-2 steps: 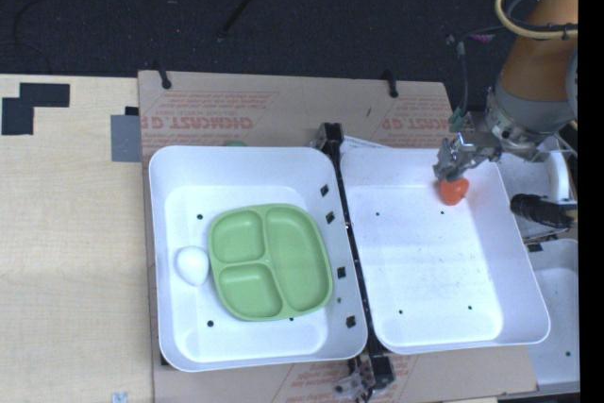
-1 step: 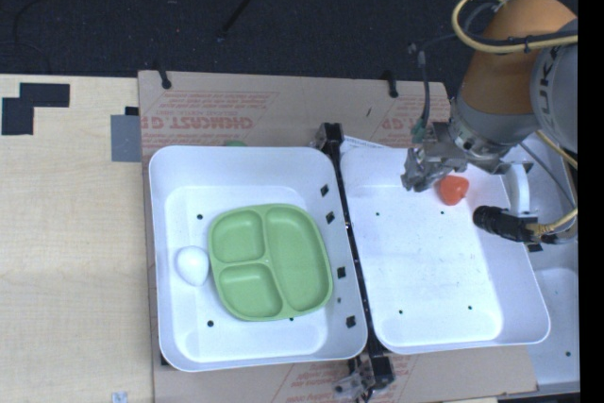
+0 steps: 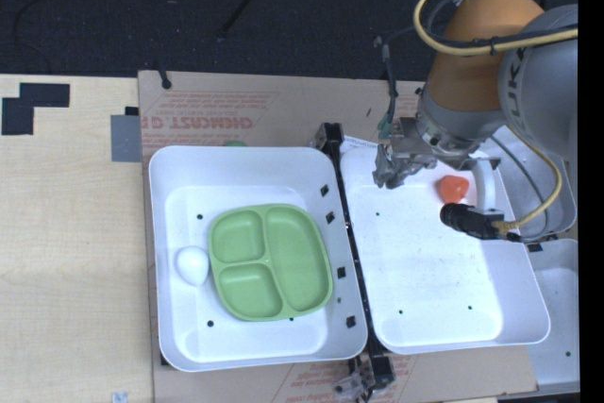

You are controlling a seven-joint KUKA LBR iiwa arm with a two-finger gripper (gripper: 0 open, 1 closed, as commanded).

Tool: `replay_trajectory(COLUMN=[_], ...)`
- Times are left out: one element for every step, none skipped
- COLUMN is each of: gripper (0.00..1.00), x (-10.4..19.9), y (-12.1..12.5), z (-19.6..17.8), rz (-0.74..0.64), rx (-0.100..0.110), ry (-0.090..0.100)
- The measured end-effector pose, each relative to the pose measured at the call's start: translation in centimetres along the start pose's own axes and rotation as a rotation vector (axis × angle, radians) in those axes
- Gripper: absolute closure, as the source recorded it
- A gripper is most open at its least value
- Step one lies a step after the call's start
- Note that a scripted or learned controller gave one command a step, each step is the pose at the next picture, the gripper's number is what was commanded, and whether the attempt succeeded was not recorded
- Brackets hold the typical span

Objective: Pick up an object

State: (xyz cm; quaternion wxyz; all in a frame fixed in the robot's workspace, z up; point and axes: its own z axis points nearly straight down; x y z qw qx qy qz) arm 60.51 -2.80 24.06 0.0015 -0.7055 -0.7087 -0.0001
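A small red-orange object (image 3: 454, 187) lies near the back of the right bin (image 3: 444, 307), partly behind the arm's wrist. My gripper (image 3: 390, 173) hangs over the back left part of that bin, a little to the left of the red-orange object and apart from it. In the left bin (image 3: 179, 179) a green three-compartment plate (image 3: 269, 260) lies flat, and a white egg-shaped object (image 3: 192, 265) rests against its left side.
A black divider (image 3: 342, 231) runs between the two bins. The bins stand on a cardboard sheet (image 3: 236, 109) on the pale bench. The grey arm with its orange band (image 3: 491, 42) covers the right bin's back right corner.
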Motion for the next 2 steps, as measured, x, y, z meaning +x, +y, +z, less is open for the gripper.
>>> replay_trajectory(gripper=[1.0,1.0], x=[4.9,9.8], y=[0.7,0.7], z=[1.0,0.3], rz=[0.0,0.0], rx=[0.001,0.001], ry=[-0.001,-0.001])
